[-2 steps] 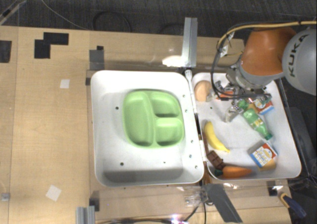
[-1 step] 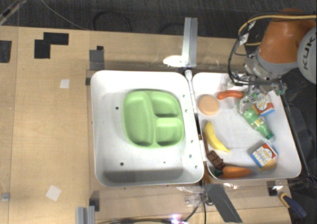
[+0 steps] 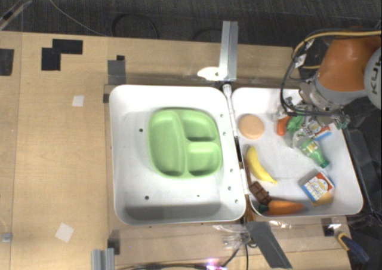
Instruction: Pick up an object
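Left bin (image 3: 128, 143): green divided tray (image 3: 182, 142). Right bin (image 3: 352, 194): banana (image 3: 260, 166), juice carton (image 3: 317, 187), round bun (image 3: 251, 126), carrot (image 3: 285, 207) at near edge. Gripper (image 3: 303, 124) low over far-right clutter, perhaps a green packet (image 3: 314, 150); open or closed, cannot tell. Best to descend straight, centre on one item, avoid neighbours.

Wooden bench (image 3: 54, 161); two white bins (image 3: 128, 197) side by side.
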`<action>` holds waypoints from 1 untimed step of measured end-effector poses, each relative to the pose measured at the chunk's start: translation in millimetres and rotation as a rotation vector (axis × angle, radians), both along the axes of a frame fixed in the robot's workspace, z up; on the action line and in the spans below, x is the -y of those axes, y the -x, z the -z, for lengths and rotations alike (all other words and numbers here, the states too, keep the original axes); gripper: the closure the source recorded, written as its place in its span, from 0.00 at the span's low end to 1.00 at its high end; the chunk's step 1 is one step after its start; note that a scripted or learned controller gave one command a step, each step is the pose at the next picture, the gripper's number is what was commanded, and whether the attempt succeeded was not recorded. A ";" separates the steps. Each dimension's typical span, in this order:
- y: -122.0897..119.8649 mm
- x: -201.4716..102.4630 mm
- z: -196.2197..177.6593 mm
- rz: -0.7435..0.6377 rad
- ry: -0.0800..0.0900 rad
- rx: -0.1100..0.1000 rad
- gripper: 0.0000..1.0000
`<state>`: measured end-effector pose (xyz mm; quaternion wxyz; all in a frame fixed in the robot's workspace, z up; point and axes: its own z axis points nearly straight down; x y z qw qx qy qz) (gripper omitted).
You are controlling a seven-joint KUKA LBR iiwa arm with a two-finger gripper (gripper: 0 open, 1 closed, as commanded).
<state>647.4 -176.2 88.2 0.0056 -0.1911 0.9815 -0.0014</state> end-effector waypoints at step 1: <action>3.9 -59.4 0.1 0.088 -0.004 0.000 0.00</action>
